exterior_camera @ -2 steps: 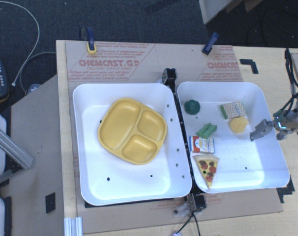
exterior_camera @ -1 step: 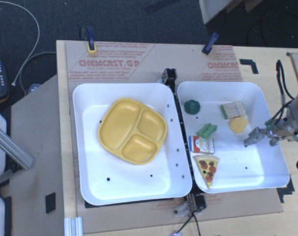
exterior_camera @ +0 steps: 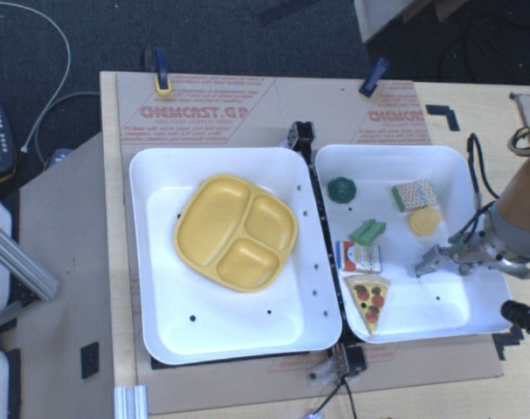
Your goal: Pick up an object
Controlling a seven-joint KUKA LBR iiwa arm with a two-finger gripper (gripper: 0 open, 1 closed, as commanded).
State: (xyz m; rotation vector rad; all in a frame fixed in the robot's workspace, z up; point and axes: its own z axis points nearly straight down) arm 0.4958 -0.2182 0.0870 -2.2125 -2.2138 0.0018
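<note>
Gripper (exterior_camera: 424, 265): fingers spread, holding nothing. Your nearest pick, the yellow round piece (exterior_camera: 424, 221), lies just beyond it, toward the bin's far wall; the pizza slice (exterior_camera: 368, 300) lies leftward.

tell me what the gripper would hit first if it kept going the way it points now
The gripper points left across the right white bin. Probably first the small red-and-white packet beside the green piece; its height above the bin floor is unclear, so it might pass over.

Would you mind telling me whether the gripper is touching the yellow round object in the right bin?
Apart. The camera view shows bare white bin floor between the gripper and the yellow round object, which lies above it beside the patterned block.
</note>
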